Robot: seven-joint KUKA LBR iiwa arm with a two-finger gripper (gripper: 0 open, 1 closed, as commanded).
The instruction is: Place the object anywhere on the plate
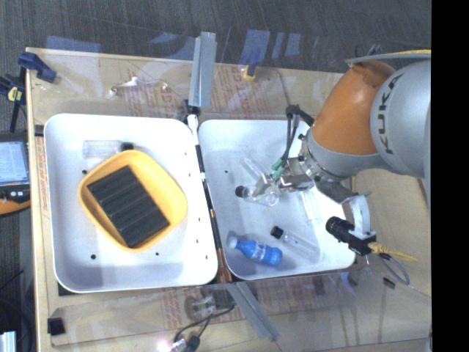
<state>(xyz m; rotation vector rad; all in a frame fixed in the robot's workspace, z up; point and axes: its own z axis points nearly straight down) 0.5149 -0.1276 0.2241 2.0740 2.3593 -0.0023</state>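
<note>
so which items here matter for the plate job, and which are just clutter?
Job:
yellow plate, left bin
gripper, over right bin
clear object at its tip, grasp unclear

Clutter:
blue bottle
clear tube
blue clamp

Claw [282, 185] fingers' spread too small to tell amid clear glassware [258, 184]; arm [381, 116] cropped at right edge.

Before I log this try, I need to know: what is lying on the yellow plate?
On the yellow plate in the left bin lies a dark ribbed rectangular pad, covering its middle. Nothing else rests there. Whatever lies beneath the pad is hidden.
</note>
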